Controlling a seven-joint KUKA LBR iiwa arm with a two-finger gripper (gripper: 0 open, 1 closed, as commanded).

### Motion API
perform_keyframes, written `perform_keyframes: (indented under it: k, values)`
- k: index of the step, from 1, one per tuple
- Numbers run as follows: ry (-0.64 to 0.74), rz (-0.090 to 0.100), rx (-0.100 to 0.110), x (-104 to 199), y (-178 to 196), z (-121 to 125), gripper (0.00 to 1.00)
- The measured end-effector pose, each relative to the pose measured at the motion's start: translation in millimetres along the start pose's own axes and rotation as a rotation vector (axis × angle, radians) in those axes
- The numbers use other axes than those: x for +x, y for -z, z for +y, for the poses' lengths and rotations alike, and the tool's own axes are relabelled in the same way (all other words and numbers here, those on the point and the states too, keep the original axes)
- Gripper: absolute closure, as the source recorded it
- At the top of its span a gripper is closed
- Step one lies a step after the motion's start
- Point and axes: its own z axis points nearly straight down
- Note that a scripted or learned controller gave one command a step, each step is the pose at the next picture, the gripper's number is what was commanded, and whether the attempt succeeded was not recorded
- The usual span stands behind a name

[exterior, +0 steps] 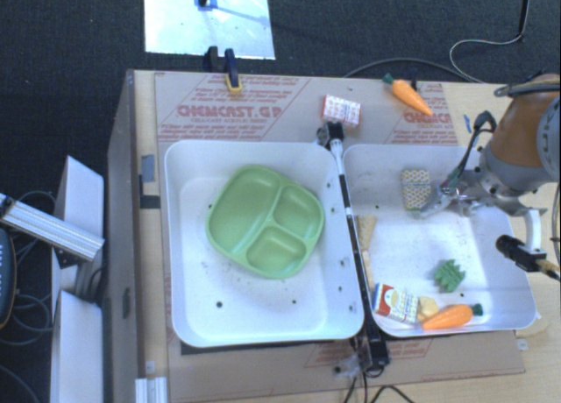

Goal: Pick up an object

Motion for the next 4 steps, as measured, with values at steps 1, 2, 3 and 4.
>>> perform_keyframes:
  k: [1, 2, 3, 4]
  values:
    - [0.002, 0.002, 0.012, -1, 1, 61, 0.0]
    - [0.005, 0.002, 0.01, -1, 13, 62, 1.0]
    - [0.002, 0.0, -0.003, 45, 102, 20, 1.0]
    - [0.002, 0.001, -0.001, 98, 149, -32, 1.0]
